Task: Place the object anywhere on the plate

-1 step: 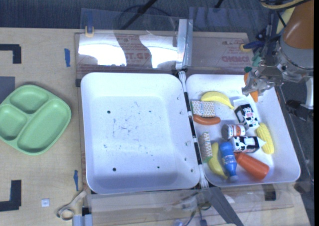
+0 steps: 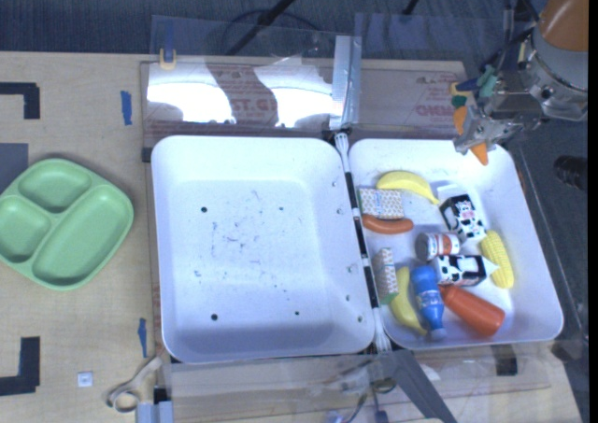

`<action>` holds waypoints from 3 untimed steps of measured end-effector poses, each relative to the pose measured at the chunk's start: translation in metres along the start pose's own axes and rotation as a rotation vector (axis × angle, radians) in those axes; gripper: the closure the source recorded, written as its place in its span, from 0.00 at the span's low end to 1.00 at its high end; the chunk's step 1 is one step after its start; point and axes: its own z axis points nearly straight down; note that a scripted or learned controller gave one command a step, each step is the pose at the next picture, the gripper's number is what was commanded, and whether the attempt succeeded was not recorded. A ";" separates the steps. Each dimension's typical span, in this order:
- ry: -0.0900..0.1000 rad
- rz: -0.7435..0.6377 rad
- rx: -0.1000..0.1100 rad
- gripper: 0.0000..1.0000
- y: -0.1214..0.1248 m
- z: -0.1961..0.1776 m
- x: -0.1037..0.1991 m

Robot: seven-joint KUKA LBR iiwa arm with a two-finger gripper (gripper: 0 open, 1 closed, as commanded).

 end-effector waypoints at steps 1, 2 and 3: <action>0.000 0.099 0.000 1.00 0.025 0.025 -0.005; 0.002 -0.021 0.003 1.00 0.005 0.139 0.084; 0.003 0.090 0.006 1.00 -0.054 0.108 0.050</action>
